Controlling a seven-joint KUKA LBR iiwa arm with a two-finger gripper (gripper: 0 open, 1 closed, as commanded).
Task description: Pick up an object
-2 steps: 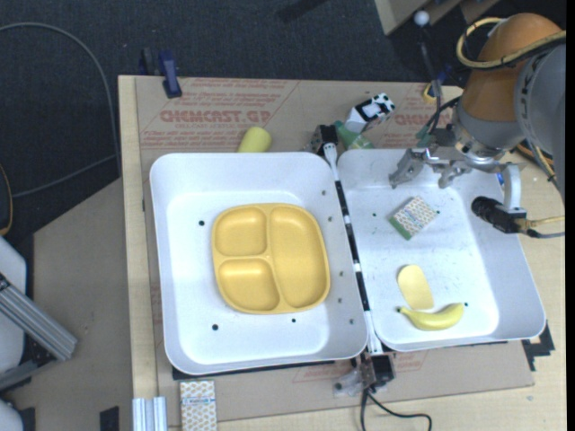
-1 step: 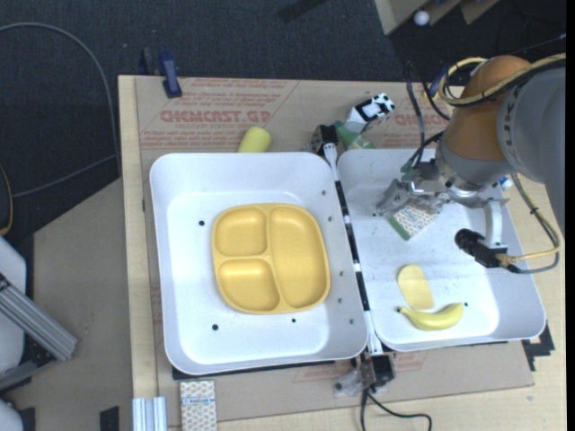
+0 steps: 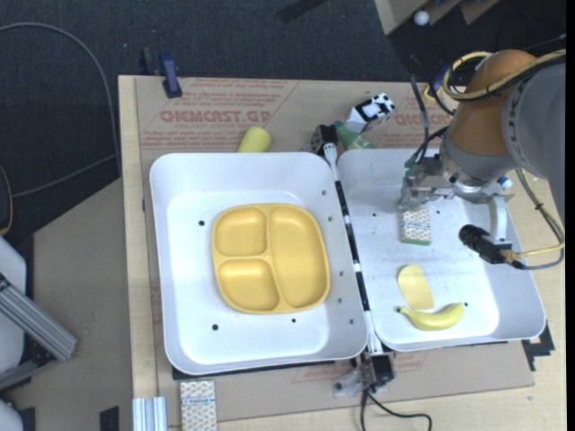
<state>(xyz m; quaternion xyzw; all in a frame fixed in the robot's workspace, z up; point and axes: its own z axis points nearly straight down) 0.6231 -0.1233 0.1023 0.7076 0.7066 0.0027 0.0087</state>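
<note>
gripper (image 3: pixel 420 199) above patterned packet (image 3: pixel 415 227), banana (image 3: pixel 433 316) nearby

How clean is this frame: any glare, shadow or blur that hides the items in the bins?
Camera view: lighting is even and soft; the white right bin is bright but not blown out. The yellow divided plate and banana read sharply. The pincer casts a faint shadow around the small patterned packet, whose print is too small to read. The arm's orange band looks slightly soft.

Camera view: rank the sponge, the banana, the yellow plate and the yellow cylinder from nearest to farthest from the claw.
From the claw:
1. Sponge, just below it, right bin.
2. Banana, right bin's front edge.
3. Yellow plate, left bin.
4. Yellow cylinder, on the board behind the left bin.
</note>
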